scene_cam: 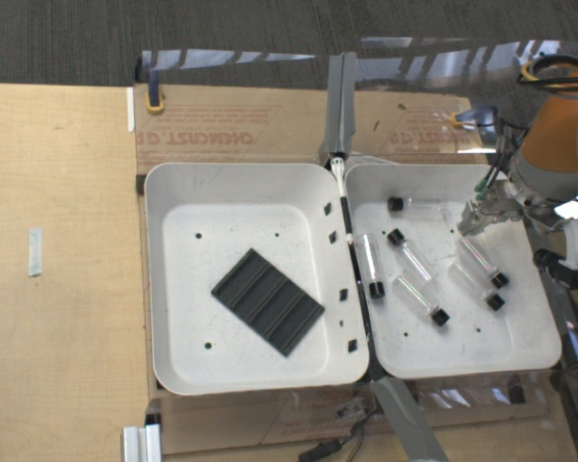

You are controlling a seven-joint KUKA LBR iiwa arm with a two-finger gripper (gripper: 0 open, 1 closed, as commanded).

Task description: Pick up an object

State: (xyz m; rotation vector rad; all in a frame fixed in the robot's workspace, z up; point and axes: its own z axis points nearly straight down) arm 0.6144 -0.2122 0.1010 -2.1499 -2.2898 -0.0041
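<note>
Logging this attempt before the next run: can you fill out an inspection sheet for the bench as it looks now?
Surface: two shallow white bins side by side, left bin and right bin, on a cardboard-covered bench.
Job's things: dark ribbed slab lying flat in the left bin; several clear tubes with black caps scattered in the right bin.
Clutter: a loose black cap near the right bin's far side.
Grippers: gripper low over the right bin's far right part; grasp state cannot be told.
Cables: wires by the arm's orange band.
Surroundings: dark carpet beyond the bench.
</note>
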